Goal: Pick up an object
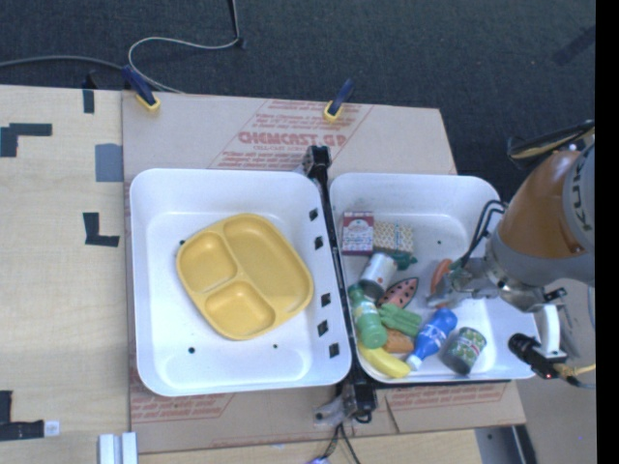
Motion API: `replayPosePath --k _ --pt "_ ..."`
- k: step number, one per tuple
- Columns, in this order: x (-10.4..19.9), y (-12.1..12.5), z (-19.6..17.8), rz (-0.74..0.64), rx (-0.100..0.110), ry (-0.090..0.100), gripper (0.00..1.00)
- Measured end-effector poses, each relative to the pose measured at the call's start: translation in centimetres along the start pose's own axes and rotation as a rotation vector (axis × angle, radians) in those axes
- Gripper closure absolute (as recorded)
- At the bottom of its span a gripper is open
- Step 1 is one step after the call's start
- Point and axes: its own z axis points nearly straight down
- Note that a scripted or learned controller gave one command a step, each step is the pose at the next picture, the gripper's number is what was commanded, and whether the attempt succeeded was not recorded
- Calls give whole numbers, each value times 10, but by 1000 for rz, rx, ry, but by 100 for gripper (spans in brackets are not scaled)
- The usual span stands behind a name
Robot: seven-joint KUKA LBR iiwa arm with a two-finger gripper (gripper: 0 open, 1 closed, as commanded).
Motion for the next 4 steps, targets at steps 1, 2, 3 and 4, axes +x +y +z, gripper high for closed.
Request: replayPosePath --k 1,2,3,4 --pt "0 0 0 0 0 0 0" --pt "8 34 19 -1 4 2 0" --pt "8 35 10 -2 0 0 100" --pt "63 -16 -148 -2 3 2 100"
